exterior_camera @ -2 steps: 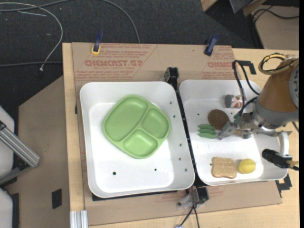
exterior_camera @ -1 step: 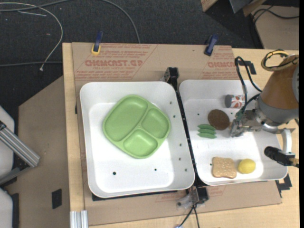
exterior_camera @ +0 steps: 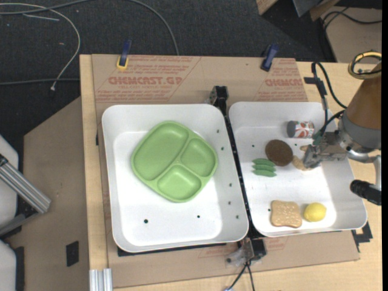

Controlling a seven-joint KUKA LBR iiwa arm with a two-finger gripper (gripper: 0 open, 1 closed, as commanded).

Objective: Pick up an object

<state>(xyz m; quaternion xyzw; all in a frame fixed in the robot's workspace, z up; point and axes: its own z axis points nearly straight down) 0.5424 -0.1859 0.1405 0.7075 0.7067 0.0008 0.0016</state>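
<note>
Green divided plate (exterior_camera: 174, 160), brown round cookie (exterior_camera: 279, 152), yellow lemon (exterior_camera: 314, 211).

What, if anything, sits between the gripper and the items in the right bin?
Nothing visible. The gripper is low in the right bin, beside the brown round item; the can, green item, cracker and lemon lie uncovered.

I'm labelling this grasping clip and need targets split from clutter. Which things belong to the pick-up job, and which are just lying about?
Belonging to the job:
gripper
right bin
brown disc
small can
green pods
cracker
lemon

Just lying about:
left bin
green divided plate
blue clamps
cables
</note>
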